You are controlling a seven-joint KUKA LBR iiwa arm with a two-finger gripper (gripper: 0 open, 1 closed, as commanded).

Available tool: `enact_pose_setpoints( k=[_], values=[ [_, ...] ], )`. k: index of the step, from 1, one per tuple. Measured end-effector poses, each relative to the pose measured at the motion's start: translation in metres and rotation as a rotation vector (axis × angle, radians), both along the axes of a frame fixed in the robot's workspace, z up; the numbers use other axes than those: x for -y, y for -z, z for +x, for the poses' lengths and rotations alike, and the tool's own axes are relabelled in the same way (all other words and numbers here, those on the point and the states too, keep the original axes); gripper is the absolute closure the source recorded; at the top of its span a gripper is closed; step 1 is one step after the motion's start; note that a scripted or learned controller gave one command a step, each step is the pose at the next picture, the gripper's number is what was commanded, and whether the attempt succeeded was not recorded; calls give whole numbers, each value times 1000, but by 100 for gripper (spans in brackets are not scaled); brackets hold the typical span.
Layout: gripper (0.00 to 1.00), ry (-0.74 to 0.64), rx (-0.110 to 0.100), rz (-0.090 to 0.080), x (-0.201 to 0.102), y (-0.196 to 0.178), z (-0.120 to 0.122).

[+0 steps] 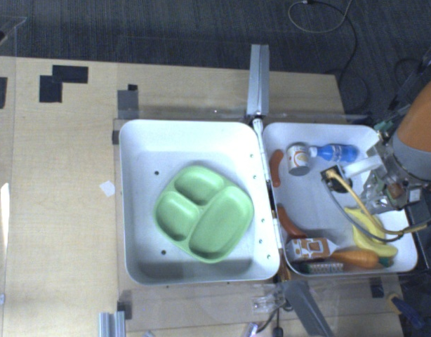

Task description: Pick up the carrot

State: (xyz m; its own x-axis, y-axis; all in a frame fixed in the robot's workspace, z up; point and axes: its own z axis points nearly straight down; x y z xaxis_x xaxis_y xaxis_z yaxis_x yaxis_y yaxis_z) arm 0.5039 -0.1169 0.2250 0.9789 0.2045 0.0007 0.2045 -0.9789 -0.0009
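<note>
Two white bins [142, 209]: the left carries a pale green divided plate [204, 212]; the right an orange carrot [356, 259], yellow bananas [368, 225], a blue bottle [335, 152], a silver can [297, 158] and reddish-brown sausages [276, 168], on a light wooden bench [54, 209]

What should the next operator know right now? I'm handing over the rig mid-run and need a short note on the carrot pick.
Gripper: over the right side of the right bin, above the bananas; nothing seen between its fingers, and whether they are open or shut cannot be told.
Carrot: lying along the near wall of the right bin, beside the small carton and under the banana ends.
Left bin: holds the green divided plate.
Done: nothing yet; carrot not lifted.
Left: move toward the near wall, descend on the carrot, grasp, lift.
</note>
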Motion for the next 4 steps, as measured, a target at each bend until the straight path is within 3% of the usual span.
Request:
enact_pose_setpoints(
  k=[1, 2, 3, 4],
  values=[
    [100, 0, 3, -2, 65, -32, 23],
    [100, -72, -1, 0, 22, 33, 61],
    [100, -5, 4, -1, 42, -24, 134],
    [100, -17, 6, -2, 39, -35, 136]
  ],
)
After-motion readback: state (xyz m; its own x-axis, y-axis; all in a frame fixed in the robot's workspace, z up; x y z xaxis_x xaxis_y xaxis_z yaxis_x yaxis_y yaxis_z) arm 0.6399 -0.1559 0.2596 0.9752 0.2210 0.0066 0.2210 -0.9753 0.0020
